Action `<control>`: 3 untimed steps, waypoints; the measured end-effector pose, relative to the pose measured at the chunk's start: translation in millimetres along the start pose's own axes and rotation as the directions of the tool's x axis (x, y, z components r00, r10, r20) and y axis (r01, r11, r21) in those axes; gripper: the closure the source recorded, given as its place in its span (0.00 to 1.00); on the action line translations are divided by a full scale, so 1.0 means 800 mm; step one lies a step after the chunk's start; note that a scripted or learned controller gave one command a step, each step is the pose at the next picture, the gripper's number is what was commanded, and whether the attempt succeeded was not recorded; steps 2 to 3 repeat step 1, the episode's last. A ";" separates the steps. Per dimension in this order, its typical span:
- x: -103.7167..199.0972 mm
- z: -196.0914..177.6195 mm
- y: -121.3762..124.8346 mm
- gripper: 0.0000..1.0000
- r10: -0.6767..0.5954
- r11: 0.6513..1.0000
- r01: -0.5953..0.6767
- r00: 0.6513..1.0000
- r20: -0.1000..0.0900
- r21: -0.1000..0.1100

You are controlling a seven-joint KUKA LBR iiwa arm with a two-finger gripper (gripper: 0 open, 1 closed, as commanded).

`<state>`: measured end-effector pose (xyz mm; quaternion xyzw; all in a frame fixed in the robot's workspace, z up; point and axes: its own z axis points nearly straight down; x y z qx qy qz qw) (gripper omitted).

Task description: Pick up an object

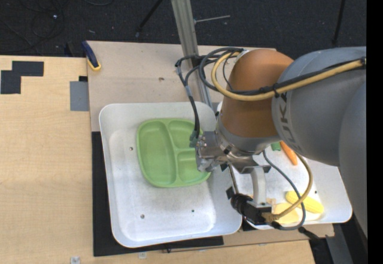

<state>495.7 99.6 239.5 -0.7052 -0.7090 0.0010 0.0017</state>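
One arm, two bins, and from my remote seat the pick looks unfinished. Nearest the camera, the left bin (161, 221) shows bare white floor along its front edge. Farther in, a green divided plate (167, 152) lies flat on that bin's floor, not lifted as far as I can judge; its long axis runs from front to back of the bin, slightly slanted, with the compartments toward the far end and the right side. At the plate's right rim sits the gripper (206, 155), hanging under the arm's orange band (257, 98); I cannot tell how its fingers stand or whether they have the rim. In the right bin (338, 212), a yellow object (299, 206) and an orange object (288, 153) lie beside the wrist. Grasping and raising remain, I judge.
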 end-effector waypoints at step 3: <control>-0.003 0.000 0.000 0.00 0.004 1.000 -0.004 1.000 0.001 0.000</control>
